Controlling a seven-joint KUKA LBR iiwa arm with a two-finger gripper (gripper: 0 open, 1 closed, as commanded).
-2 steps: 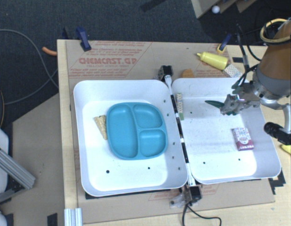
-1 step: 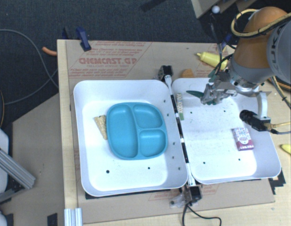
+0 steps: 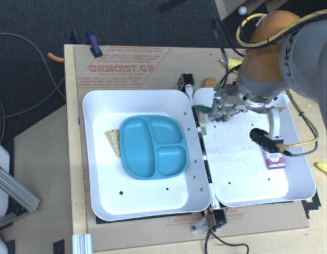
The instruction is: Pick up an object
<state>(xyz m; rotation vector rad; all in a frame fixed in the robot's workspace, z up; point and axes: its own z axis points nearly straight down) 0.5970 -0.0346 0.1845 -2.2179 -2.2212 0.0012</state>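
Cardboard covers the bench under two white bins; the left bin (image 3: 147, 194) holds a tan scrap (image 3: 114, 140) touching a blue divided plate (image 3: 153, 146). The gripper (image 3: 219, 110) hangs low over the right bin's (image 3: 237, 179) far-left corner, probably probing for a grasp, though I cannot tell whether it is open or closed. A small purple packet (image 3: 275, 161), a likely target, lies well apart.

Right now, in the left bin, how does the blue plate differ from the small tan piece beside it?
The blue plate is far larger than the tan piece. The plate is smooth, rounded and split into three compartments; the tan piece is a flat, angular scrap. The plate sits mid-bin, the tan piece against its left edge. Both lie in the left bin, away from the claw.
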